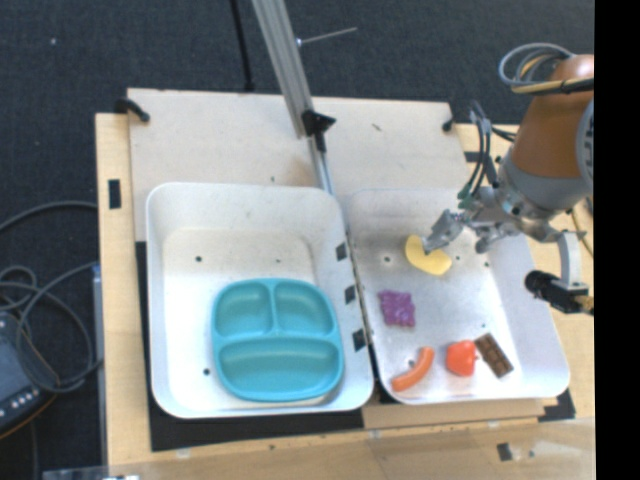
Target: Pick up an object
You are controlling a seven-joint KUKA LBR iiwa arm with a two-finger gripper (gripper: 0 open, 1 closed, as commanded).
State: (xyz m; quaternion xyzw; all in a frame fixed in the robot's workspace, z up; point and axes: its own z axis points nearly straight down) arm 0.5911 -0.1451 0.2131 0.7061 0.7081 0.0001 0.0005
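- The gripper (pixel 447 230) hangs low over the far part of the right bin (pixel 530 353), its dark metal fingers slanting down and toward the left bin.
- Its tips sit at the upper edge of a yellow piece (pixel 430 258), a smooth, flat, rounded shape like a thick crescent; whether they touch it, or are spread or closed, I cannot tell from this angle.
- Behind the gripper, the arm (pixel 548 133) comes in from the right: an orange, glossy, rounded band above a grey wrist, with loose grey cables looping over the top.
- Nearer the camera than the gripper lies a purple lump (pixel 397 308), knobbly like a small bunch of grapes, apart from the yellow piece.
- Further toward the near rim, well apart from the gripper, lie an orange curved carrot-like stick (pixel 414 368), a round orange-red ball (pixel 460 358) and a brown ridged bar (pixel 493 355); the ball and the bar are just beside each other.
- Across the shared rim from the gripper, the left bin (pixel 175 218) holds a teal plastic tray (pixel 277 339) with rounded corners and three compartments, two small and one long.
- Both bins are shallow, white and matte, standing side by side on a pale wooden bench (pixel 230 133).
- A ribbed aluminium rail (pixel 283 48) rises beyond the bins.
- No readable writing shows on any item.
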